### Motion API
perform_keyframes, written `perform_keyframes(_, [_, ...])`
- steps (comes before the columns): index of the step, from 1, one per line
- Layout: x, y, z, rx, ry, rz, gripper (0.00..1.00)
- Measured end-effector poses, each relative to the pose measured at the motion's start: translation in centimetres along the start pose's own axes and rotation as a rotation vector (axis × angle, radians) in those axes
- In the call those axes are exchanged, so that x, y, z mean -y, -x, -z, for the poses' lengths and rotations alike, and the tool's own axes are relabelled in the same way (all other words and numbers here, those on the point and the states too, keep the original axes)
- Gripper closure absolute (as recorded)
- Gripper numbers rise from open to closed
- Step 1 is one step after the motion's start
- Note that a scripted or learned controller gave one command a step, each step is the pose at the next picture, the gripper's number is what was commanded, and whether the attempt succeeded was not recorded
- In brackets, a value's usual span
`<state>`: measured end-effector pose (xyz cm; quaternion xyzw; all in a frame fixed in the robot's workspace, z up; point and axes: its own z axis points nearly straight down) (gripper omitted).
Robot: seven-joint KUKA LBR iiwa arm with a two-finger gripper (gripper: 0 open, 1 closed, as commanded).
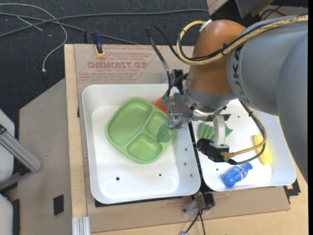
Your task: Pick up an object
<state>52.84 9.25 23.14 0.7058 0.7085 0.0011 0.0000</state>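
The tool [172, 123] is hanging over the left bin [98, 180], at the three o'clock rim of a green plate [132, 129]; whether it is grasping anything cannot be told. A blue bottle [236, 175] is lying in the right bin [274, 177], a yellow piece [264, 153] at its one o'clock.

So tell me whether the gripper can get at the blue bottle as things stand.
Probably yes. The blue bottle lies uncovered near the right bin's front edge, with nothing on top; the gripper sits over the bins' divide, above the green plate.
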Motion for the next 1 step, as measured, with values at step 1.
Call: perform_keyframes(1, [0.08, 0.17, 0.0, 0.001, -0.002, -0.003, 0.0])
